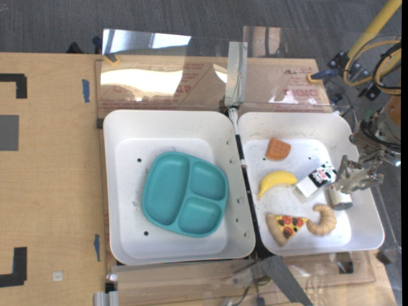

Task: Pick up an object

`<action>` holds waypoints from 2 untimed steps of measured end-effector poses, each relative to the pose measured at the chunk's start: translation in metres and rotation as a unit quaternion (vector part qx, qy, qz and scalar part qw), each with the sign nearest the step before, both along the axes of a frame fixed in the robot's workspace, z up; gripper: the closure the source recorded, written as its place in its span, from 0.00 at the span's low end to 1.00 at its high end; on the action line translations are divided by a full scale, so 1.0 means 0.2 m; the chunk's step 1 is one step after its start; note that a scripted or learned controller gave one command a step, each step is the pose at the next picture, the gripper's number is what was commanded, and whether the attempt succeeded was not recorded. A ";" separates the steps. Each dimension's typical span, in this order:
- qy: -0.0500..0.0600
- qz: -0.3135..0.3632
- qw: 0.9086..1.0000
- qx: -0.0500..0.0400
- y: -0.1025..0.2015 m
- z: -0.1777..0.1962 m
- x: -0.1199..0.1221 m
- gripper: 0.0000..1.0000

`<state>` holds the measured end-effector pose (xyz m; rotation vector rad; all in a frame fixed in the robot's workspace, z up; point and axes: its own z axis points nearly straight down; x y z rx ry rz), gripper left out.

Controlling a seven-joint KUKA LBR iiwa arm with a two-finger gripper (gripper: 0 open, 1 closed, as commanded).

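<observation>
The right bin (363, 231) holds several toy foods: an orange waffle piece (278, 149), a yellow banana (276, 182), a pizza slice (285, 226) and a croissant (322, 220). A small black-and-white box (317, 180) lies right of the banana. My gripper (345, 185) hangs low over the right side of this bin. It is just right of the black-and-white box and above the croissant. Nothing is visibly held in it.
The left bin (121, 171) holds a teal divided plate (185, 194). A clear plastic wall (237, 75) stands behind both bins. Yellow cables and arm hardware (376, 62) crowd the right edge. Cardboard (44, 171) covers the bench to the left.
</observation>
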<state>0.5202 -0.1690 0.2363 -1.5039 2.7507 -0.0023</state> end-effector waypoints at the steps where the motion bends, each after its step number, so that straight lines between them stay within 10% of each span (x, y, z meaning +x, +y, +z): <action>1: -0.001 0.137 0.991 0.000 0.02 0.02 0.17 1.00; 2: -0.001 0.344 0.939 -0.001 -0.02 0.08 0.42 1.00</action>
